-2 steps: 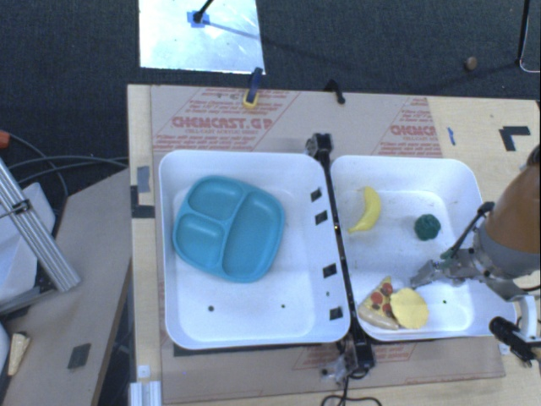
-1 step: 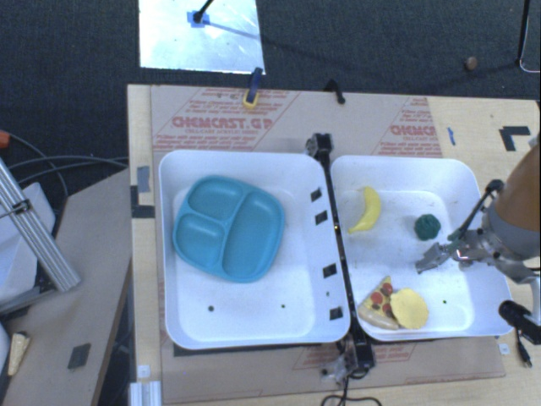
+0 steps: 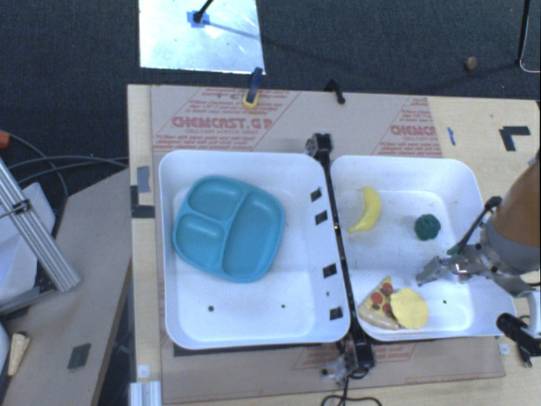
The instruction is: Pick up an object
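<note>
Camera view shows my gripper (image 3: 433, 271) low in the right bin (image 3: 461, 174), at about four o'clock. I cannot tell how it is set. Nothing sits in it. The pizza slice (image 3: 378, 303) and yellow chip (image 3: 410, 309) lie just beside it at seven o'clock; the green ball (image 3: 428, 226) at twelve, the banana (image 3: 366, 210) at ten. I might bump the flat chip away instead of lifting it.

Tray (image 3: 228, 228) in left bin (image 3: 254, 166); banana (image 3: 368, 209) right
</note>
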You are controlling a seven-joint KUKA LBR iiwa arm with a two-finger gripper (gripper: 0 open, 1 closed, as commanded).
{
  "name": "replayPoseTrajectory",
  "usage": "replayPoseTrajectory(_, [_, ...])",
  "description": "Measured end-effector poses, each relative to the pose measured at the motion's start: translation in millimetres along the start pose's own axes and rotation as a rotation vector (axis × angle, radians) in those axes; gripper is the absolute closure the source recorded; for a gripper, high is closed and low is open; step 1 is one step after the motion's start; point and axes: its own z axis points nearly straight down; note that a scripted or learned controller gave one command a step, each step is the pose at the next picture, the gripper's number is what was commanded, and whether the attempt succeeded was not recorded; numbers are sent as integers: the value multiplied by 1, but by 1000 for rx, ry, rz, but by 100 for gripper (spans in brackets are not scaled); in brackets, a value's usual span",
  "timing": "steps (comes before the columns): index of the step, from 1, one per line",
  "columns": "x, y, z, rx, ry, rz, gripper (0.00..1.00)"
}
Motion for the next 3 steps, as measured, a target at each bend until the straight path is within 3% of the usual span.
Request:
replayPoseTrajectory(1, [114, 2, -2, -2, 7, -14, 0])
replayPoseTrajectory(2, [114, 78, -33, -12, -1, -8, 0])
replayPoseTrajectory(3, [109, 140, 15, -5, 0, -8, 0])
